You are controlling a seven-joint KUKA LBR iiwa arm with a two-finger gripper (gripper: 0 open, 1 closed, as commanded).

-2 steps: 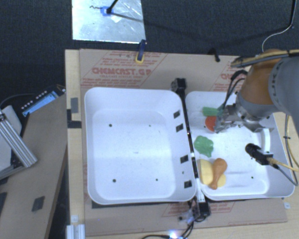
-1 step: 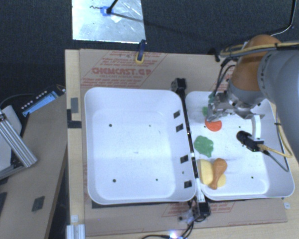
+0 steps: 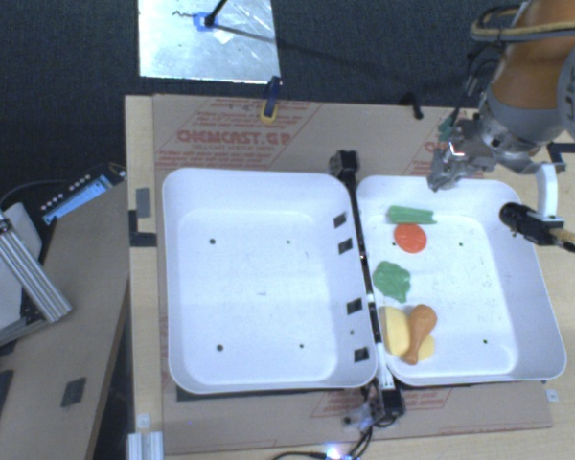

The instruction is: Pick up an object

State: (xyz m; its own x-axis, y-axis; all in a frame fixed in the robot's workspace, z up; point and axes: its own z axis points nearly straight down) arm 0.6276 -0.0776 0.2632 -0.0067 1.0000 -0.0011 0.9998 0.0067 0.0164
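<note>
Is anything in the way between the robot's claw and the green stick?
Nothing visible. The gripper hangs over the far rim of the right bin, and the green stick lies just in front of it with bare white floor between.

The grey arm point(image 3: 541, 84) reaches in from the upper right, its orange band uppermost. Its gripper point(image 3: 448, 175) hangs below the wrist, pointing down.

Left bin point(image 3: 259, 286) floor open, right bin point(image 3: 479, 295) crowded along its left side (toys, seemingly touching), right half free
</note>
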